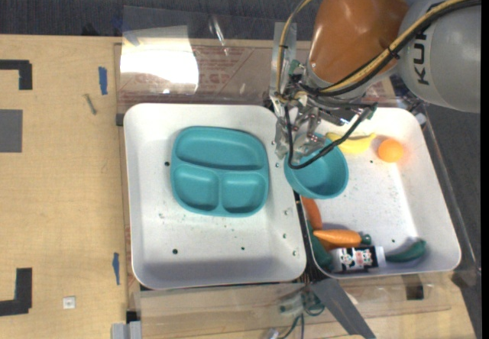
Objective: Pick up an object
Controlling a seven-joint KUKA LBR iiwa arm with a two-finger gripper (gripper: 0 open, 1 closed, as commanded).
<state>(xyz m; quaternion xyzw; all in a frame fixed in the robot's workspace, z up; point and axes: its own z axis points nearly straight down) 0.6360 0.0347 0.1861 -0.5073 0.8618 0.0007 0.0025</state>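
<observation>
Claw [299, 131] over teal bowl [319, 174] rim, finger state unclear. Centre on rim, descend slow, avoid bin wall [294, 200].

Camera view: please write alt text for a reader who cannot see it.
The gripper hangs at the teal bowl's rim in the right bin, near a banana, an orange ball and a carrot. The left bin holds a teal divided plate.

Gripper [299, 139] over right bin's left edge, teal bowl [319, 173] below; teal divided plate [220, 170] mid left bin [145, 200].
</observation>
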